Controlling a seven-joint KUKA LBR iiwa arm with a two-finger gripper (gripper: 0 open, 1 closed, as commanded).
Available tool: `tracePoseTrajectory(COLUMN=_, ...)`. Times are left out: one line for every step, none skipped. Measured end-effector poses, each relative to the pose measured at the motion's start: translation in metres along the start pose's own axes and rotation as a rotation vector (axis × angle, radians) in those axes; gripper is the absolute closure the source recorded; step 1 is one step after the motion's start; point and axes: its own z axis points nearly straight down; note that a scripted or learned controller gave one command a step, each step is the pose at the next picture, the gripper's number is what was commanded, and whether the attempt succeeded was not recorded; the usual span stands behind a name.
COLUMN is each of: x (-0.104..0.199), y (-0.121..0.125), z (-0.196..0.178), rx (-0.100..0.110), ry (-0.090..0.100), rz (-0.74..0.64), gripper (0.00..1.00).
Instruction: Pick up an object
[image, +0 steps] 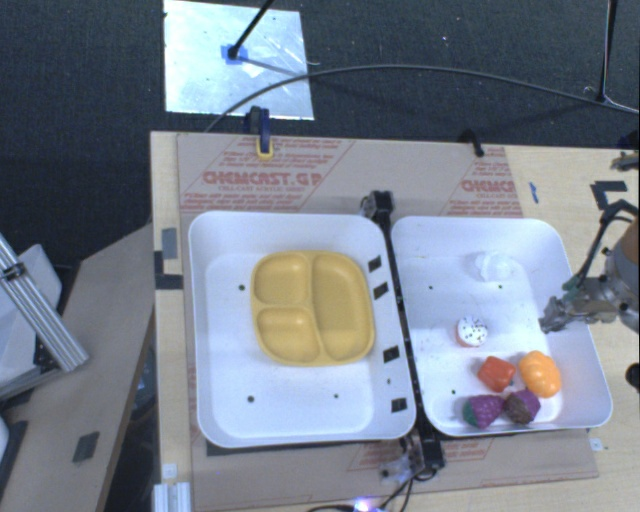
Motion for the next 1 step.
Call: tracePoseTrajectory(x=-0.0003, y=0.0013, z=-0.0107, rx=0.004, ry=0.001, rz=0.000, gripper=1.00)
